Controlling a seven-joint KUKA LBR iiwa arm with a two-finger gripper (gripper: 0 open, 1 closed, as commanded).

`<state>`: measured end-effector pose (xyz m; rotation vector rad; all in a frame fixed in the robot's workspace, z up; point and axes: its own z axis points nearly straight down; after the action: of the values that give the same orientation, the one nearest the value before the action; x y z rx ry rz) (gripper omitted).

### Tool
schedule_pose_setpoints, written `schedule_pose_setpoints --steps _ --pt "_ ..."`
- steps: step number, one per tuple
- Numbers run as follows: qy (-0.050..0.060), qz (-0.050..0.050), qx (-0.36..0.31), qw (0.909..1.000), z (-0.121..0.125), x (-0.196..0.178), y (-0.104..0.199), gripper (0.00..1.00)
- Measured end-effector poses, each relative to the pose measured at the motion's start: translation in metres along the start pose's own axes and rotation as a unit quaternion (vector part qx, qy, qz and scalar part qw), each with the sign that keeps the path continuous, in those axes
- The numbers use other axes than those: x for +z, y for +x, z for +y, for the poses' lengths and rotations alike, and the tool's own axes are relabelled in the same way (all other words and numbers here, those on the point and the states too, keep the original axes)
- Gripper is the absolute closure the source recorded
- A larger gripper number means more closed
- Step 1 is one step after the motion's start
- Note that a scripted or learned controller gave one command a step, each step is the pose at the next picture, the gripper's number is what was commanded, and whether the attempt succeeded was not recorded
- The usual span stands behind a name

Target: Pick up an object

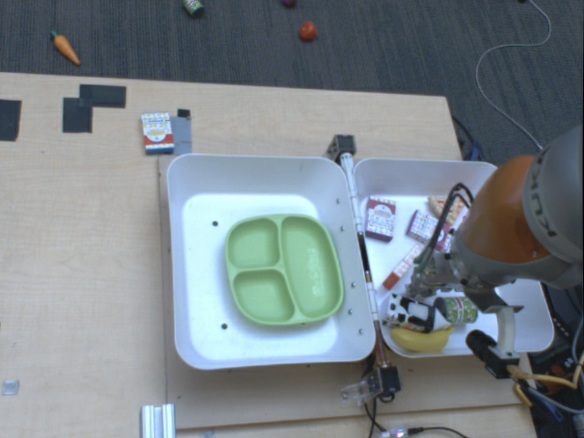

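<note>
Trouble could come if the black claw (415, 313), low in the right white bin (401, 185) just above the yellow banana (422, 339) with small toys crowded close, slips off the round fruit; I cannot tell its state.

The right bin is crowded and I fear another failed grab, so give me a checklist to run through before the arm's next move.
1. Tool over the right bin: ok, it is low among the items at the near-left corner.
2. Object between the fingers: cannot tell.
3. Target free of neighbours: not ok, the banana lies against other small items.
4. Red packet away from the tool: ok.
5. Green divided plate in the left bin out of the way: ok.
</note>
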<state>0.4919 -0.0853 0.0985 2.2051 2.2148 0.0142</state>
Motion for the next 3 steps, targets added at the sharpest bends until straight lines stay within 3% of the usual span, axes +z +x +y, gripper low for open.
schedule_pose_setpoints --steps 1,2,3 --pt "0.0 0.0 0.0 1.0 0.0 0.0 0.0 0.0" --pt "0.004 0.002 0.001 1.0 -0.003 0.011 -0.002 0.0" --pt "0.001 0.002 -0.001 1.0 0.0 0.0 -0.002 1.0"
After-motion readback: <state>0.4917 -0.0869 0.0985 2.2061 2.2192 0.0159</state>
